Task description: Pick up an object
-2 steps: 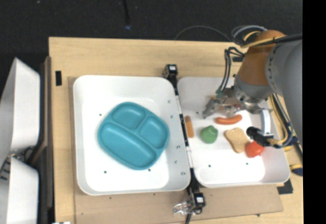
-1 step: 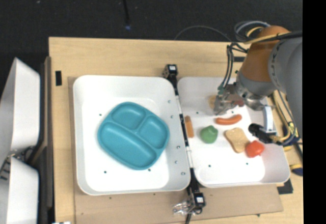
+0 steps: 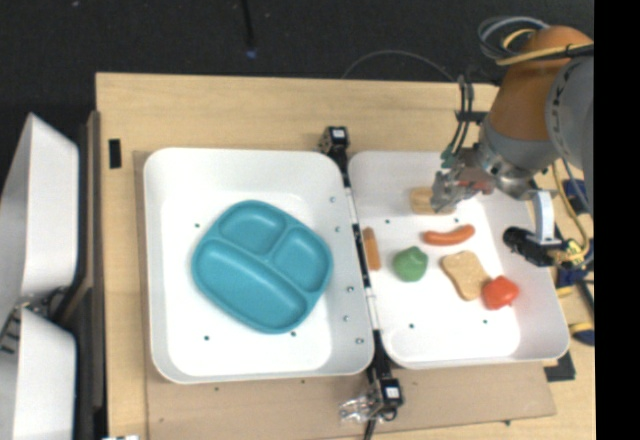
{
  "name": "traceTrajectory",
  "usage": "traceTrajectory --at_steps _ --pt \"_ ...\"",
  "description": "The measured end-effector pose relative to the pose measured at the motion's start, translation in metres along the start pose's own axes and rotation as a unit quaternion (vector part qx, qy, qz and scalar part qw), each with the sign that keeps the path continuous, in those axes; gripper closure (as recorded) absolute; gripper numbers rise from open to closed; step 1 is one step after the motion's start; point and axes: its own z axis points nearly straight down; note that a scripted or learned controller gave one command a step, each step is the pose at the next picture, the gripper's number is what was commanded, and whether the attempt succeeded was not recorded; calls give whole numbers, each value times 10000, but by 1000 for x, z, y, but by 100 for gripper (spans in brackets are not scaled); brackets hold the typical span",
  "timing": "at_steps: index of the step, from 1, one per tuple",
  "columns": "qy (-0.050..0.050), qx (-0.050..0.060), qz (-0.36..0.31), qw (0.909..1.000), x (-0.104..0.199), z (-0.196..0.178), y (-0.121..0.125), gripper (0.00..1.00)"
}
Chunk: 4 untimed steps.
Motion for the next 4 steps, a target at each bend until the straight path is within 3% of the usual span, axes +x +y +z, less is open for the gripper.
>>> traceTrajectory --at_steps 2,4 --pt "-6 -10 -44 10000 0 -120 5 100" --pt "4 27 -58 10000 106 -117 -8 100"
